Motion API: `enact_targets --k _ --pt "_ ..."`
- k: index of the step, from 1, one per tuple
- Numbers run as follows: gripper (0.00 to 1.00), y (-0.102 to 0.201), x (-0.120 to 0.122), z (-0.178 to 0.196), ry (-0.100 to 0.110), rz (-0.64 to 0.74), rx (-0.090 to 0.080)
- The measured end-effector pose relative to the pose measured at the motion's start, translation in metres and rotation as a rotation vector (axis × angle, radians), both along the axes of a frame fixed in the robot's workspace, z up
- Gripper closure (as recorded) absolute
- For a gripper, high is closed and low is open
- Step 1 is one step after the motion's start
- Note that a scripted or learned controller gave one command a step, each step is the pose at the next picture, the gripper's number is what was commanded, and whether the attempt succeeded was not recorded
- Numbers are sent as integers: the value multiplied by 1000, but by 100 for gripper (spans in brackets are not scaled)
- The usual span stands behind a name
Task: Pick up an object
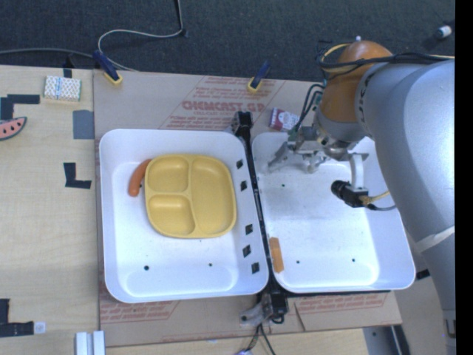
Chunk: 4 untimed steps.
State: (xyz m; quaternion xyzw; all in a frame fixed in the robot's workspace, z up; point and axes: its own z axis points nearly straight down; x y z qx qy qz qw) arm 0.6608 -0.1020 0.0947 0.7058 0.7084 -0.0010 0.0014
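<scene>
Two shallow white bins sit side by side on my bench, and my gripper (299,154) hovers over the upper part of the right bin (325,272), right of centre in the frame. Its metal fingers (278,157) look spread apart, with nothing between them that I can see. I judge this as the approach step: no object is secured yet. Candidate things lie elsewhere. A small orange stick-shaped piece (276,254) rests at the lower left edge of the right bin, against the divider, well below the jaws. A yellow plastic plate with three compartments (191,195) fills the middle of the left bin (177,279), with an orange sausage-shaped toy (136,178) touching its left rim. Next, I would need to shift the arm down-frame toward the orange stick, descend, and close.
</scene>
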Motion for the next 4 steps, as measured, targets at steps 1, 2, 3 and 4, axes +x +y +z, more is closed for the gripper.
enact_targets --k 1,2,3,4 --pt "100 0 0 9 1 1 0" --pt "100 0 0 19 2 1 -1" --pt "0 0 0 19 2 1 -2" --pt "0 7 -37 -9 0 -4 2"
